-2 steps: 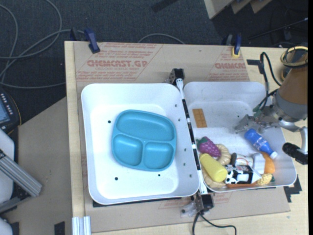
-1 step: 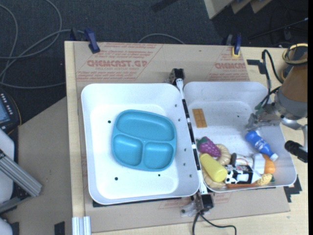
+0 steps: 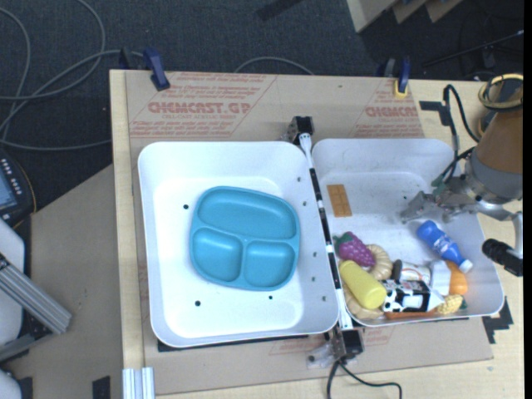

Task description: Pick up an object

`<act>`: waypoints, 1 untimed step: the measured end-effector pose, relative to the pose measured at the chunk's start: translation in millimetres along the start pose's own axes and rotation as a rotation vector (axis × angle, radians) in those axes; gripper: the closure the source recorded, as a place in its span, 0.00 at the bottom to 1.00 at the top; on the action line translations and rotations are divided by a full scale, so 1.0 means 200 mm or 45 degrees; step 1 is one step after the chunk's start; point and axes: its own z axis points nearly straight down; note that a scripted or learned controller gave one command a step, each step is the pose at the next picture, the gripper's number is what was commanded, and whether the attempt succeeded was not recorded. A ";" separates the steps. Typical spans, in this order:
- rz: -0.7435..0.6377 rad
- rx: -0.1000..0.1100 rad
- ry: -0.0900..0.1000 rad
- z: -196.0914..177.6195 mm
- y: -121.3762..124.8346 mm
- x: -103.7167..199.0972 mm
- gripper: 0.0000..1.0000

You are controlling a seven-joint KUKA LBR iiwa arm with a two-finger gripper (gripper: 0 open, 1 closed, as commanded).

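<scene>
A blue bottle [image 3: 438, 243] with a white cap lies on its side in the right-hand bin [image 3: 370, 152], its long axis slanting from the upper left down to the cap at the lower right. Your gripper [image 3: 432, 206] hangs just above and slightly left of it in the camera view, at the end of the grey arm [image 3: 499, 152] that comes in from the right. The metal fingers look splayed apart with nothing between them, though the view is too small to be sure. On that reading the bottle is the nearest candidate: it lies down and a little right from the gripper, so a short drop would meet its upper end, with the fingers needing to straddle the slanted body across its width. Beyond it, along the bin's lower edge, sit an orange carrot [image 3: 456, 279], a yellow piece [image 3: 363, 284], purple grapes [image 3: 353, 248] and a black-and-white toy [image 3: 407, 298], crowded together. The left bin [image 3: 166, 223] holds a blue divided plate [image 3: 243, 236], well apart from the arm.
</scene>
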 end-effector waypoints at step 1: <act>0.003 0.004 -0.006 0.05 -0.13 0.14 0.00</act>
